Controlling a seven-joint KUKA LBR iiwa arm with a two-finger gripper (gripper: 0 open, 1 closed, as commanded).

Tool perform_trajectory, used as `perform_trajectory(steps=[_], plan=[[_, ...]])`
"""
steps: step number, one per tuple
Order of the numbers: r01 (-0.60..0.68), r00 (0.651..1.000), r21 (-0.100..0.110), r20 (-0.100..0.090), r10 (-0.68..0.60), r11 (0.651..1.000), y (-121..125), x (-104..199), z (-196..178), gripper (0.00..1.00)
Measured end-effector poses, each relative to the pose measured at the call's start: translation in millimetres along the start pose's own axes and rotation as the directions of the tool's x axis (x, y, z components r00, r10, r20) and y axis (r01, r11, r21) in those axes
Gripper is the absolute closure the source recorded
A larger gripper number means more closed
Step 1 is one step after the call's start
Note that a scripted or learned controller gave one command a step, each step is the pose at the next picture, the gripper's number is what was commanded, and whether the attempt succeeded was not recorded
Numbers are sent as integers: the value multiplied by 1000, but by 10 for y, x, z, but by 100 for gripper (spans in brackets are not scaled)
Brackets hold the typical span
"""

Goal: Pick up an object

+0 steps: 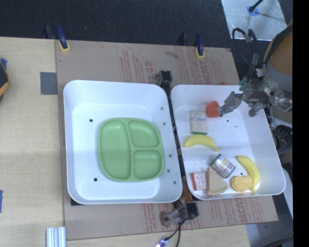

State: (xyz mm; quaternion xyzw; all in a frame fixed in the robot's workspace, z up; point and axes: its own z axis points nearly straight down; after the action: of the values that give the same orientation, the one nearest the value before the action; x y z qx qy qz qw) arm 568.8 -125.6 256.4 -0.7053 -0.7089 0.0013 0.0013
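Nothing picked yet — every object sits on a bin floor, none lifted.

Bench (26, 138) carries two white bins side by side. Left bin (77, 138) holds just the green divided tray (130, 149), flat, roughly centred. Right bin (257, 138) holds all the candidates.

The arm (280, 60) comes in from the right, wrist over the bin's upper right corner. The gripper (236, 103) hangs low over the upper part of the right bin, one finger angled down-left with its tip just beside the small red object (212, 109). Contact or a thin gap — can't tell at this resolution. Fingers look spread, nothing between them.

Rest of the right bin:
- banana (201, 141) lying mid-bin, second banana (250, 170) at lower right
- patterned packet (198, 121) just left of the red object, above the first banana
- sandwich wedge (215, 182) at the bottom edge, small can (223, 165) touching or just above it
- crinkled yellow snack piece (240, 183) beside the second banana
- small red-and-white carton (198, 179) left of the wedge

Judgement: approach stage only. The red object looks like the likely target given finger position. Still to do — straddle it, close, lift clear. It's small and near the finger's outside, so a nudge instead of a grip is the risk.
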Motion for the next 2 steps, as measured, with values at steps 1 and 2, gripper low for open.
perform_trajectory(steps=[1,2], plan=[[-2,1000,-7,2,2,1000,215,32,1609,0],[-2,1000,-5,1,2,1000,733,13,1603,0]])
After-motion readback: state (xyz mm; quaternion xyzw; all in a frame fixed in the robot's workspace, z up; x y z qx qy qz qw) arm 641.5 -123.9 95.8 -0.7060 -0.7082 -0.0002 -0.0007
